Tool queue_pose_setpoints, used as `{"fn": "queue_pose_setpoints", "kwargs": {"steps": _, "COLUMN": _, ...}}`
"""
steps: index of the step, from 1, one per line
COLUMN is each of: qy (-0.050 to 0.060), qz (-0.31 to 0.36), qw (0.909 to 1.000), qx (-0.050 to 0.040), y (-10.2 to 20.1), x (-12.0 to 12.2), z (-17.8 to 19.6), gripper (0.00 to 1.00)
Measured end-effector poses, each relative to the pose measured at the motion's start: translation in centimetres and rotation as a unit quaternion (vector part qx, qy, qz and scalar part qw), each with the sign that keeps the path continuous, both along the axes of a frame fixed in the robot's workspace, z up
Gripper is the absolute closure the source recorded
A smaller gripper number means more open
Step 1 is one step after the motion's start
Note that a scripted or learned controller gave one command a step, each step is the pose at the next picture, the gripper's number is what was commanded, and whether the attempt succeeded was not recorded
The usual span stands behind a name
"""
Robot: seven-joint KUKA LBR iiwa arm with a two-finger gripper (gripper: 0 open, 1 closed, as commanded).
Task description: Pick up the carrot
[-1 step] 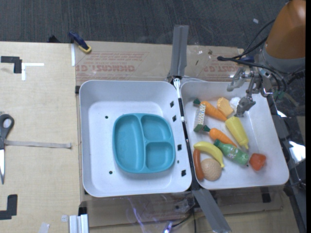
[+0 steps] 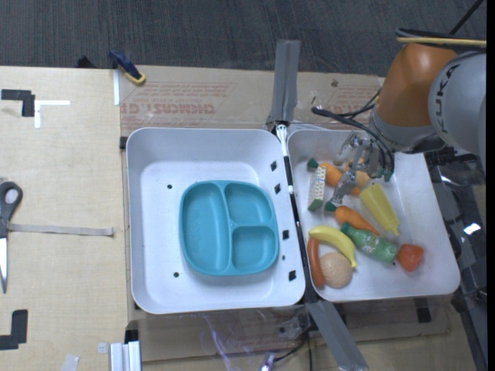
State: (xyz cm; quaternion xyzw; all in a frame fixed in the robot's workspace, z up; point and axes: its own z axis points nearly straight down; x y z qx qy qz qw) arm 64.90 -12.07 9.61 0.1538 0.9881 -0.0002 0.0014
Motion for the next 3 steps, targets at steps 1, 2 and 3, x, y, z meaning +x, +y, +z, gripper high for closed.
{"fn": "queue_pose_setpoints", "kwargs": {"steps": 1, "qy": 0.0, "qz": -0.08, "qw": 0.9968, "qx": 0.0, "y": 2.4, "x": -3.2, "z": -0.2, "gripper": 0.0}}
{"fn": "queue_pose_setpoints", "kwargs": {"steps": 2, "qy": -0.003, "qz": -0.078, "qw": 0.9969, "qx": -0.0007, "y": 2.4, "x": -3.0, "z": 0.9, "gripper": 1.0}}
{"fn": "queue_pose_setpoints", "kwargs": {"steps": 3, "qy": -0.001, "qz": -0.198, "qw": 0.9801, "qx": 0.0003, "y": 8.8, "x": -1.5, "z": 9.7, "gripper": 1.0}}
